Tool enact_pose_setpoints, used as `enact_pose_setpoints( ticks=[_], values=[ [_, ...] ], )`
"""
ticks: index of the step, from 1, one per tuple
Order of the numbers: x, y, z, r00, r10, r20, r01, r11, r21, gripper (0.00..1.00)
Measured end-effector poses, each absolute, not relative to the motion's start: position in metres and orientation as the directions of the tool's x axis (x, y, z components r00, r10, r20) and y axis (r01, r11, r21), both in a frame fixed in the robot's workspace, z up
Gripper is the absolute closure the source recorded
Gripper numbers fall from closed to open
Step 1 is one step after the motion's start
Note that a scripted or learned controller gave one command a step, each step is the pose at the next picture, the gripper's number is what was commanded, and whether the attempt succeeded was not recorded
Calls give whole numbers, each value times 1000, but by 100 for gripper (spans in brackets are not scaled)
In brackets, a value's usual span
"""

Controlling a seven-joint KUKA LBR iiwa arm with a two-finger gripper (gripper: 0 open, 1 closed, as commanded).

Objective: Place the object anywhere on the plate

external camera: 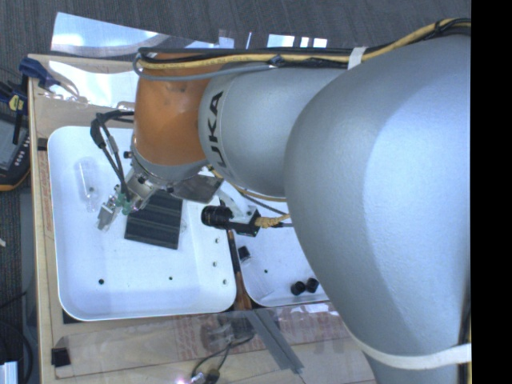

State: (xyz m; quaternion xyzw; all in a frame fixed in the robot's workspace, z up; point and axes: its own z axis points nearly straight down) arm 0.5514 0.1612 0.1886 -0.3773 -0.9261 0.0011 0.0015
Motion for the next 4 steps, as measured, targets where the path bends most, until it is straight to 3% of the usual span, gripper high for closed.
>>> enact_pose_setpoints(
  ticks=[1, 2, 3, 4],
  values=[
    [638, 212, 171, -851, 525, -1, 525, 851, 0, 0],
    [587, 212, 121, -571, 821, -5, 821, 571, -11, 0],
    [551, 158, 174, -559, 829, 0, 829, 559, -4, 0],
    [595, 153, 215, -763, 646, -1, 646, 763, -1, 0]
  ],
)
